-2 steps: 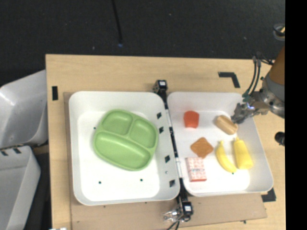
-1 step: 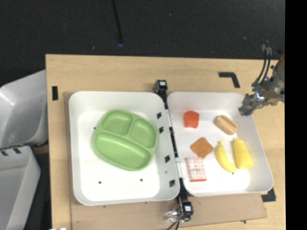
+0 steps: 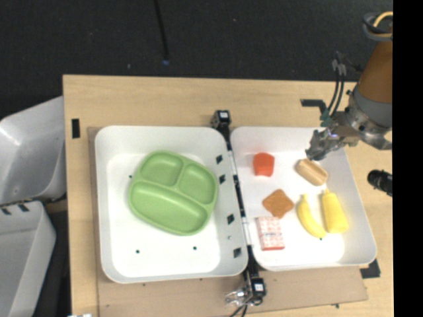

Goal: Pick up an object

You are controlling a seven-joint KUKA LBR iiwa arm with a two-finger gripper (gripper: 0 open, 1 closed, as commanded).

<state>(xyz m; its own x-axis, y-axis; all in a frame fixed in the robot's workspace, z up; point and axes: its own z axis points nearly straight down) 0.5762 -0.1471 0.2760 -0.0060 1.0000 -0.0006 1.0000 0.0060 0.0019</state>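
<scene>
- Pincer [image 3: 317,147]: hangs over the upper right part of the right bin, just above the bun; it is small and dark against the white, so whether it grips anything cannot be told.
- Arm [image 3: 375,78]: grey with an orange band, enters from the right edge, cables running down its near side to the wrist.
- Bun [image 3: 311,172]: a tan, hot-dog-shaped piece lying aslant on the bin floor, its upper left end just beside the pincer.
- Red block [image 3: 264,164]: left of the bun, apart from it, in the upper middle of the right bin.
- Brown square [image 3: 278,203]: below the block, turned like a diamond.
- Banana [image 3: 309,217]: right of the square, curved, lying beside the corn.
- Corn [image 3: 334,211]: yellow, upright in the view, near the bin's right wall.
- Pink box [image 3: 269,233]: patterned, at the lower left of the right bin.
- Right bin [image 3: 357,256]: white, shallow, holds all six small pieces.
- Left bin [image 3: 119,263]: holds a green plate [image 3: 173,191] with three compartments.
- Table [image 3: 79,98]: pale wood, carries both bins side by side.
</scene>
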